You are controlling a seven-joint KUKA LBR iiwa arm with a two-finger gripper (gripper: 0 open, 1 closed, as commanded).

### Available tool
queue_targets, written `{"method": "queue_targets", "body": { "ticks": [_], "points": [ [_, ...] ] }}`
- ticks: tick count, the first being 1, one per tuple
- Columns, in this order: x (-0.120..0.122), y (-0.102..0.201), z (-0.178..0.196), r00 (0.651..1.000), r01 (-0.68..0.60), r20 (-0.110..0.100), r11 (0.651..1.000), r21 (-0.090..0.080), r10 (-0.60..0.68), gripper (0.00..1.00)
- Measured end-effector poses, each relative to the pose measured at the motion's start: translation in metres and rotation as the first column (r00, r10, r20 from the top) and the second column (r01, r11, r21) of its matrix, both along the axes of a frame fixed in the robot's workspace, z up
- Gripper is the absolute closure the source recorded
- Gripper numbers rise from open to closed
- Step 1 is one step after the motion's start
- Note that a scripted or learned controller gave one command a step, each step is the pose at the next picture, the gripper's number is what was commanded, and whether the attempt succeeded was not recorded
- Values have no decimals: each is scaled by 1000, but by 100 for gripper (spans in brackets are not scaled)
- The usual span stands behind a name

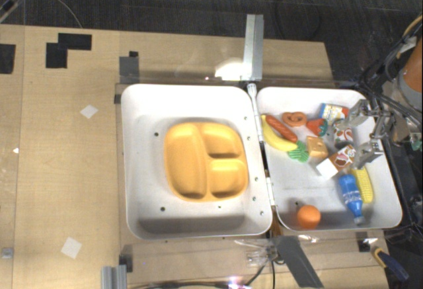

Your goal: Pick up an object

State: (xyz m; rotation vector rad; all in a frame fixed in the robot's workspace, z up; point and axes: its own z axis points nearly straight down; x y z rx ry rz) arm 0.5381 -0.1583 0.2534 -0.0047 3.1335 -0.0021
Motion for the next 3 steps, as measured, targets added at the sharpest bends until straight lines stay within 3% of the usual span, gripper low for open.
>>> {"method": "queue_targets", "body": {
  "ticks": [1, 2, 3],
  "points": [
    [62, 49, -162, 974, 228, 7, 974, 3, -228, 0],
    [53, 98, -62, 965, 263, 11, 965, 7, -263, 0],
    [57, 49, -163, 1000, 19, 3, 1000, 1, -19, 0]
  ]
}}
